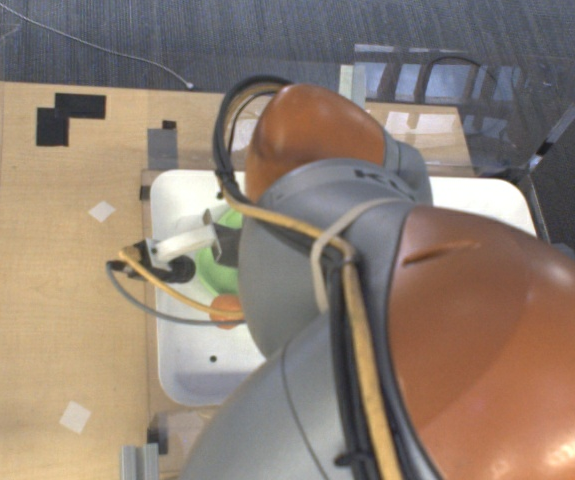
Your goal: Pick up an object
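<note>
Arm (407, 318) bulk fills the foreground, hiding the gripper; its state I cannot tell. Beyond, a green object (210, 265) and an orange one (226, 309) lie in the left bin (182, 368). Descend centred, squarely over one.

The arm (367, 308) has smooth shells that look like painted metal or hard plastic: the grey parts are matt, the orange parts have a soft shine. A yellowish cable (362, 368) and black cables (229, 128) with a rubber-like skin run along it. The left bin (182, 368) is white, smooth plastic with a slight gloss. In it lies a green object (210, 266) that looks like glossy plastic, and an orange object (226, 309), also smooth. The tabletop (57, 298) looks like pale wood or board, matt, with black matt patches (67, 116). The floor (267, 18) behind is dark and rough, like woven carpet.
</note>
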Available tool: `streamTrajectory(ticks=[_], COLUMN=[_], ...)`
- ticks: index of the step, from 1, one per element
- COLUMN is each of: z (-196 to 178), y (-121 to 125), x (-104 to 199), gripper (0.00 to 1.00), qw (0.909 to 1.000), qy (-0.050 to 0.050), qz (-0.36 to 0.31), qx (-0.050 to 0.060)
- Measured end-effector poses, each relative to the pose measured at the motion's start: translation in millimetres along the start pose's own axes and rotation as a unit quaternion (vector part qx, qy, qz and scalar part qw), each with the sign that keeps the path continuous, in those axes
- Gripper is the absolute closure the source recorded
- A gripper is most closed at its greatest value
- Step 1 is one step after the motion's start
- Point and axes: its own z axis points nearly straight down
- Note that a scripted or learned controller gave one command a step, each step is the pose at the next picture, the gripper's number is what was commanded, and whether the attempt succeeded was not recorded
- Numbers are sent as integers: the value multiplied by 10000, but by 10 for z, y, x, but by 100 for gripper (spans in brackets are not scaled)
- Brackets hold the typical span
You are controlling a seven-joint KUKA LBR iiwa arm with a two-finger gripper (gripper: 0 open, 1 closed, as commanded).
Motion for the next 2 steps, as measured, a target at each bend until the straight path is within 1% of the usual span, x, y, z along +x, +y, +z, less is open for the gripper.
streamTrajectory(ticks=[1,2], z=[62,259], y=[1,1], x=[-7,-12], gripper=[100,100], qw=[10000,10000], qy=[-12,-22], qz=[2,1], qx=[-10,-14])
